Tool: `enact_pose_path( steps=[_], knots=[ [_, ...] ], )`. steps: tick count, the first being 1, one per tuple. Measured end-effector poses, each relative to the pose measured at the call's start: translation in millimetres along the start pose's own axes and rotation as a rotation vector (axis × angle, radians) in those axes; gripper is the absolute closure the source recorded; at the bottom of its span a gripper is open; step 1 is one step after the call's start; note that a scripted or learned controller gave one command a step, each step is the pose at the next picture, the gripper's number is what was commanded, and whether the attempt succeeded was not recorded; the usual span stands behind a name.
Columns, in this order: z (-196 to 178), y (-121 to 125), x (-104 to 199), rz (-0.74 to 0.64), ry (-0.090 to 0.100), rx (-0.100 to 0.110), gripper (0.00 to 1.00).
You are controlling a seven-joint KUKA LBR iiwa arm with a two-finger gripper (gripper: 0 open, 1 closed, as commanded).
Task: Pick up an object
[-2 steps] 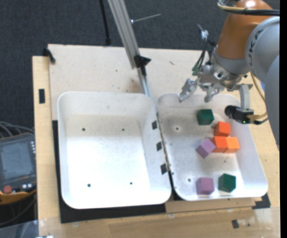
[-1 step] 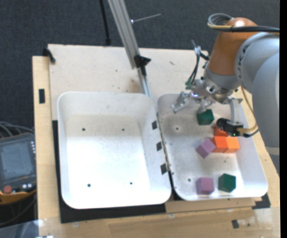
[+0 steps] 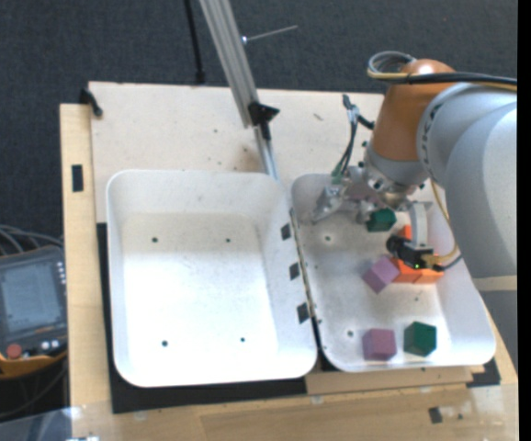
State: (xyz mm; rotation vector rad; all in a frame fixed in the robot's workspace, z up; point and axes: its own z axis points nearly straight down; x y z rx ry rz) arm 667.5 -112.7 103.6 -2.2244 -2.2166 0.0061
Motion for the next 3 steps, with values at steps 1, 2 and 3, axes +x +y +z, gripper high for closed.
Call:
enact_pose_path(
  steps=[1, 2, 3],
  knots=[
    [-15.3, 2.2, -0.8, 0.004, 0.001, -0.009, 1.00],
    [-63.7, 10.5, -6.3, 0.003, 0.000, -0.011, 1.00],
    [-120.3, 8.5, -17.0, -0.002, 0.000, -0.012, 1.00]
  ],
)
